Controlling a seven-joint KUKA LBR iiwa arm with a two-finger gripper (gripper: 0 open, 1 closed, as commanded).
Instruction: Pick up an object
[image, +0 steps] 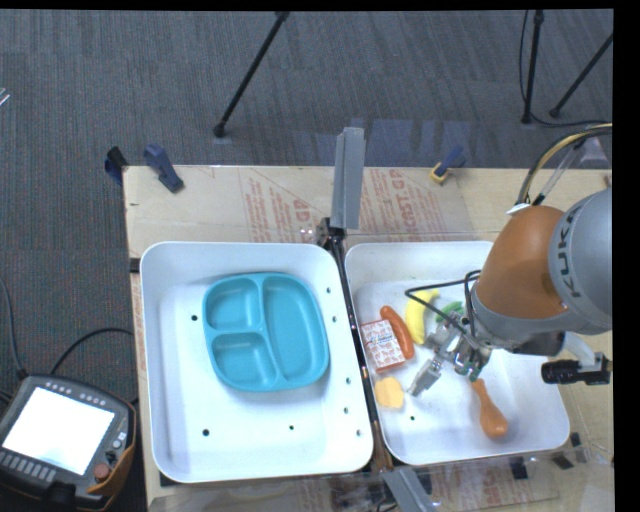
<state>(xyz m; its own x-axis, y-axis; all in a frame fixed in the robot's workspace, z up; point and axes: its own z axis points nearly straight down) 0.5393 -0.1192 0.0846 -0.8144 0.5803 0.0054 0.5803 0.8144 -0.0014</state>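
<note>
In the right bin (530, 435), my gripper (432, 359) hangs low over the bin floor, open, with nothing between its fingers. One fingertip (424, 381) points toward a yellow wedge (390, 393) just to its left. A red and white packet (380, 344) and an orange sausage (397, 331) lie to the upper left of the gripper. A yellow piece (421, 306) and a green piece (452, 308) lie behind it, partly hidden by the wrist. An orange drumstick-shaped piece (488, 410) lies to its lower right.
The left bin (170, 420) holds a blue divided plate (267, 331). A raised divider (352, 330) runs between the two bins. The arm's orange band (525, 270) covers the right bin's far right part. A teach pendant (62, 430) sits off the bench at lower left.
</note>
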